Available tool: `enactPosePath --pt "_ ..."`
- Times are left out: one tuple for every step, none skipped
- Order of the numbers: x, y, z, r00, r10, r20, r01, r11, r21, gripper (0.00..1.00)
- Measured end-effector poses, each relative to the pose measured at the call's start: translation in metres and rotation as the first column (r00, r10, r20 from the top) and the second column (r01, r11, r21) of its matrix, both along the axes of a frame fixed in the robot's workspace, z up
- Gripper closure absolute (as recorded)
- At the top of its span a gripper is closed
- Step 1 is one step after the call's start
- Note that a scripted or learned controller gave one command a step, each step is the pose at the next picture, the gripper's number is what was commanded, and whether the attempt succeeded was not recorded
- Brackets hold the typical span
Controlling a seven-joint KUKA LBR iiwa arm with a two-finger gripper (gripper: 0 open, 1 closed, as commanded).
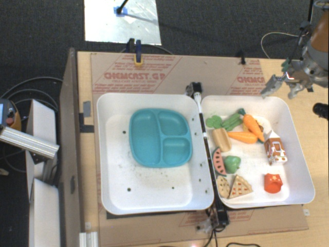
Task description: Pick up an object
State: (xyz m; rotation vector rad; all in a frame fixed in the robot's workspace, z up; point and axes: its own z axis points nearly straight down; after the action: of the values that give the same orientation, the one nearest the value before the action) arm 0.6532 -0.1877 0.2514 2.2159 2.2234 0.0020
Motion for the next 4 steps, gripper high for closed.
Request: enactPosePath --pt "-0.043 0.043 -0.096 1.0 0.003 -0.012 -0.003 1.0 0.005 0.0" --pt "-0.061 0.027 -0.14 1.0 -0.003 -0.005 0.003 1.0 0.001 0.0" --pt "-0.058 0.028 -0.127 1.0 -0.002 0.0 0.002 1.0 0.0 1.0" --pt "-0.058 0.028 -0.127 1.0 -0.001 0.001 0.001 1.0 0.0 0.0"
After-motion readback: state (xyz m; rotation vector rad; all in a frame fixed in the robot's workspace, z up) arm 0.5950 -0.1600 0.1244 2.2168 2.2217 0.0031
